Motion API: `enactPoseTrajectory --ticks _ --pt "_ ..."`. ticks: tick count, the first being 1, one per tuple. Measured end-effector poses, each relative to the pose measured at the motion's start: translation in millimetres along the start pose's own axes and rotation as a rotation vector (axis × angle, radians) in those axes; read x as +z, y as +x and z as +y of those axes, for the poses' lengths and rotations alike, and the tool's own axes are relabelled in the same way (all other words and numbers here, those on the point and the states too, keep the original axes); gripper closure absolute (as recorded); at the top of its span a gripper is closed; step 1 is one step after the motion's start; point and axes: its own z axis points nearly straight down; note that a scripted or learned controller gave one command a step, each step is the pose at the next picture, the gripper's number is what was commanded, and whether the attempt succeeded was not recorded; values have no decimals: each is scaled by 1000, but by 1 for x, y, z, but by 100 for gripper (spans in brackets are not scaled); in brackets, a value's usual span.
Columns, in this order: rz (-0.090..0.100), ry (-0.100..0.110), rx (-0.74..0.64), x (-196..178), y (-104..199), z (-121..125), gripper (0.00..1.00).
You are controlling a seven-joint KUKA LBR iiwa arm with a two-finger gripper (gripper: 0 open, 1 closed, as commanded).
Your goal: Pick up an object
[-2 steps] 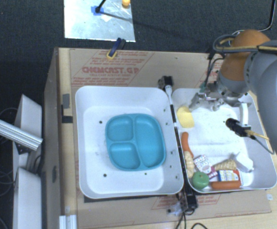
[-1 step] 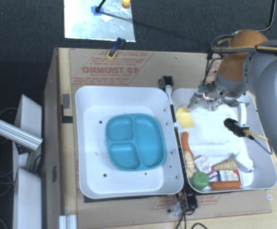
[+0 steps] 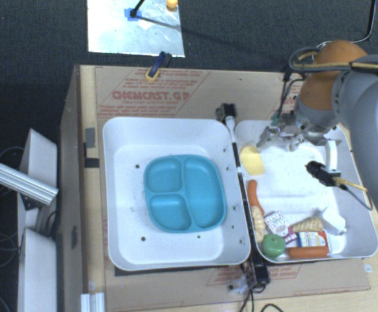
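The gripper (image 3: 281, 137) hangs over the far end of the right bin (image 3: 361, 203); whether it is released or clenched cannot be told from here. A yellow object (image 3: 252, 160) lies just beside it, against the divider. A carrot (image 3: 252, 192), green ball (image 3: 273, 244) and other toys crowd the near end. The blue tray (image 3: 183, 192) sits in the left bin (image 3: 120, 194). Risk: descending off-centre nudges the yellow object against the wall, and the grasp slips.

Light falls evenly and fairly brightly from above. The white bins (image 3: 175, 132) look slightly washed out, with soft shadows along their inner walls. Beyond the table's (image 3: 175, 90) far edge, a metal sheet (image 3: 133, 18) shows patchy glare. Focus is mildly soft overall, and the dark floor (image 3: 32, 44) looks grainy.
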Motion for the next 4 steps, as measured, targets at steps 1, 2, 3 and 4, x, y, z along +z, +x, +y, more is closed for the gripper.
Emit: enactPoseTrajectory --ticks 1,2,3,4 --pt "0 0 -2 0 10 0 0" --pt "0 0 -2 0 17 0 0" --pt "0 0 -2 0 27 0 0" --pt "-1 1 -2 0 34 -3 0"
